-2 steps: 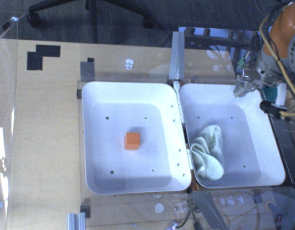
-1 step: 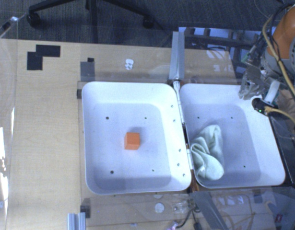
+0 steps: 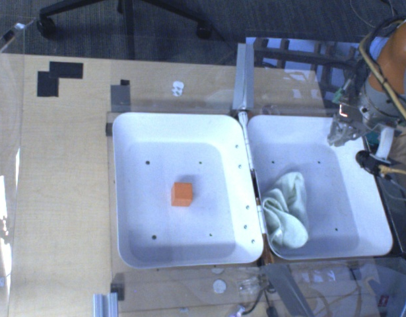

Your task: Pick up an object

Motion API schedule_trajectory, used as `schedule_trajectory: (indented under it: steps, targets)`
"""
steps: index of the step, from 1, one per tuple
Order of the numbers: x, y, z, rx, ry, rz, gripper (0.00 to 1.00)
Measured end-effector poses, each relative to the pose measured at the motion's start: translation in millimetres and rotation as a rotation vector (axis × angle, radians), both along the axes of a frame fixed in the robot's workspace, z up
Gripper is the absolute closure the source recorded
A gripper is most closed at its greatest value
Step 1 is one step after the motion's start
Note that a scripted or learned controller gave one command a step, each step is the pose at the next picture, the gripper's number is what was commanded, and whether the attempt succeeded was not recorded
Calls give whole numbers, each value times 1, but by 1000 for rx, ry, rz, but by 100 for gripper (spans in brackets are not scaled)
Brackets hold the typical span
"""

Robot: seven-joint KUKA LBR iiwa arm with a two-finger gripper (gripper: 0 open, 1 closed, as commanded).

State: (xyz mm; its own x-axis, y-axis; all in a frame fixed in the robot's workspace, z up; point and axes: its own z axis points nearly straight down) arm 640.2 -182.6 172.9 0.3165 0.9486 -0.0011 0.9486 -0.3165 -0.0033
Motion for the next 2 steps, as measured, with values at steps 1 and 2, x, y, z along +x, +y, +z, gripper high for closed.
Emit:
schedule_trajectory:
  steps: [1,2]
  targets:
    - [12,47,4,1,-1,60,100]
    - [29,14,0,-2,0,-350,100]
